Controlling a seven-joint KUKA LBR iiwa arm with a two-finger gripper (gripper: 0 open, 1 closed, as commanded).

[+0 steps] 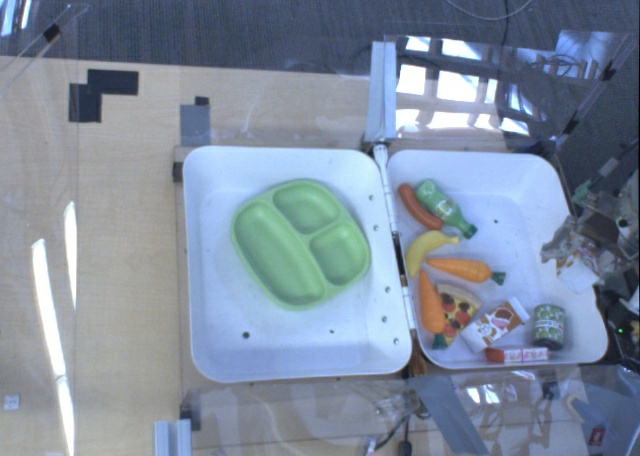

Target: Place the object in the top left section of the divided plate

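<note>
A green divided plate (300,242) lies in the left white bin (215,344), turned at a slant. It has one long section (272,259) on its left and two smaller ones, at the top (305,204) and at the right (340,250). All three sections are bare. The toy foods lie in the right white bin (520,189): a green bottle (442,207), a red sausage (417,207), a banana (428,247), two carrots (463,269) (429,304) and a pizza slice (459,307).
Along the right bin's front lie a small carton (498,322), a green can (548,325) and a red-and-white bar (518,354). A crinkled silvery object (580,244) sits over that bin's right rim. A ridge (392,244) divides the bins.
</note>
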